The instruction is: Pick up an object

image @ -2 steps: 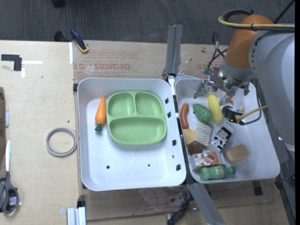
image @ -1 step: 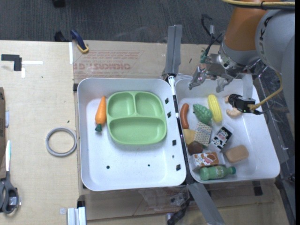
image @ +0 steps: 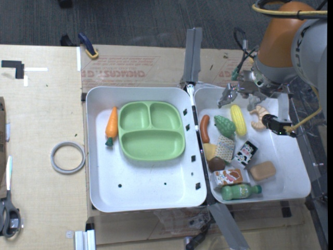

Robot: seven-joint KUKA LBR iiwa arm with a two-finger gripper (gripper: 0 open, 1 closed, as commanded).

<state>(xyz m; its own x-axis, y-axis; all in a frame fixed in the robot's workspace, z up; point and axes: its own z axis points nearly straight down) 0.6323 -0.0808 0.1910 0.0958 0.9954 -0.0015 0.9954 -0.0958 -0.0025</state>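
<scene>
My gripper (image: pixel 234 94) hangs over the far end of the right bin (image: pixel 291 189), its metal fingers just above the top of a yellow corn cob (image: pixel 238 120). Nothing shows between the fingers. Around the corn lie a green bumpy vegetable (image: pixel 225 125), a red sausage (image: pixel 204 128), a tan peanut-shaped piece (image: pixel 257 116) and a black-and-white carton (image: pixel 245 152). Nearer the front are a yellow cheese wedge (image: pixel 209 151), a cracker (image: pixel 225 149), a brown piece (image: pixel 216 164), a bread slice (image: pixel 262 171), a printed packet (image: pixel 229 176) and a green bottle (image: pixel 239 191).
The left bin (image: pixel 145 191) holds a green divided plate (image: pixel 152 130) and an orange carrot (image: pixel 111 126) at its left side. On the bench to the left lie a grey tape ring (image: pixel 67 157) and scissors (image: pixel 9 215). A metal divider (image: pixel 192 56) stands between the bins.
</scene>
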